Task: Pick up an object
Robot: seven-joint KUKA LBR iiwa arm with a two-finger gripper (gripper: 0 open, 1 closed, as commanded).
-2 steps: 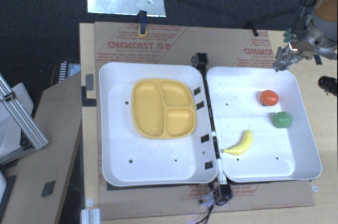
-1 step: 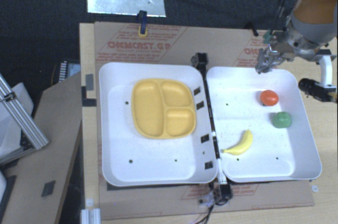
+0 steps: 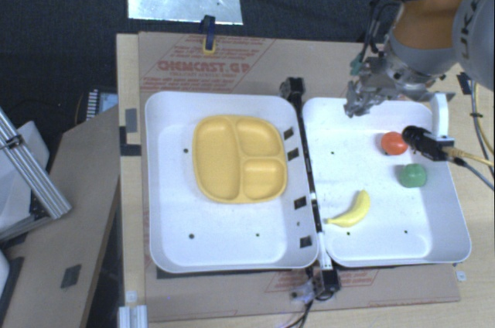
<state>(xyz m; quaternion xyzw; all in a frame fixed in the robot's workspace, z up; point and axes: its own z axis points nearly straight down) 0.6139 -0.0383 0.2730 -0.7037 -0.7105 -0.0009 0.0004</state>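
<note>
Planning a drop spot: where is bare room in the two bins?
Left bin: bare strips around the yellow divided plate. Right bin: bare centre between banana and tool, plus the near-right corner. Crowded by the red ball and green ball.

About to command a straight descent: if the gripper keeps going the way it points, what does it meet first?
Probably bare floor of the right bin. The gripper points down at its upper left area, away from the orange ball, though depth is unclear.

Divided plate (image 3: 237,159) in left bin (image 3: 166,241), banana (image 3: 349,211), two round items in right bin (image 3: 387,245)
</note>
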